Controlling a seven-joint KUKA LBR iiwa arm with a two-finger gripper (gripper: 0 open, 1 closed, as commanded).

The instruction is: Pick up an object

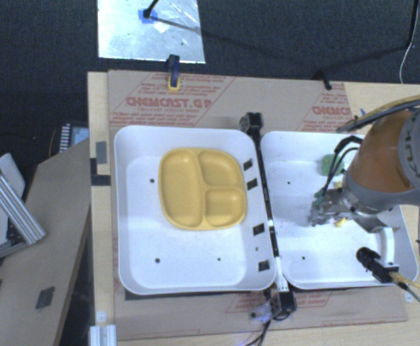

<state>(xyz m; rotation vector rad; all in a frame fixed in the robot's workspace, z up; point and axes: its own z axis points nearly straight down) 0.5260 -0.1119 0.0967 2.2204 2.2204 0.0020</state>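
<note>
Floor (37, 34): dark carpet is lying around the bench, far behind and left of the gripper.
Bench top (224, 96): brown board with red lettering is showing behind the gripper.
Metal sheet (150, 19): shiny plate is lying on the floor, far behind-left.
Aluminium frame (4, 200): is standing far left.

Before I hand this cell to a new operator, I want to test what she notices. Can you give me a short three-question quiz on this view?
1. True or false: the yellow divided plate lies in the right bin.
2. Over which bin is the tool? A) left bin B) right bin
3. Fill in: the yellow plate has ___ compartments.

Key: 1 false; it lies in the left bin. 2 B. 3 three.
</note>
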